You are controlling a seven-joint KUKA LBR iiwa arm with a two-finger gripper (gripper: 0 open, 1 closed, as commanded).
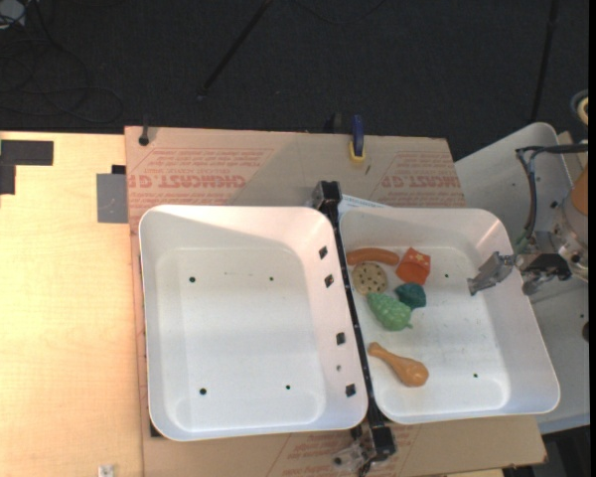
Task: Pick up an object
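- The right bin (521, 366) holds six toys, all bunched in its left half, close to the wall it shares with the left bin (169, 386).
- The chicken leg (399, 364) lies flat at the front of the bunch. Its long side runs from upper left to lower right. The thin bone end points up and left, and the fat end points down and right.
- The hot dog (373, 256) lies at the back. It runs nearly straight across, left to right.
- The red block (413, 265) sits just beside the right end of the hot dog.
- The round cookie (369, 278) sits just under the hot dog, near the shared wall.
- The small teal toy (411, 295) is under the red block.
- The green toy (389, 312) touches the teal toy and sits between the cookie and the chicken leg.
- The claw (491, 273) is over the right side of the right bin, well apart from the toys. It holds nothing. I cannot tell how its jaws stand.
- Brown cardboard (228, 172) lies under both bins.
- A blue and yellow clamp (358, 139) grips the back edge of the cardboard.
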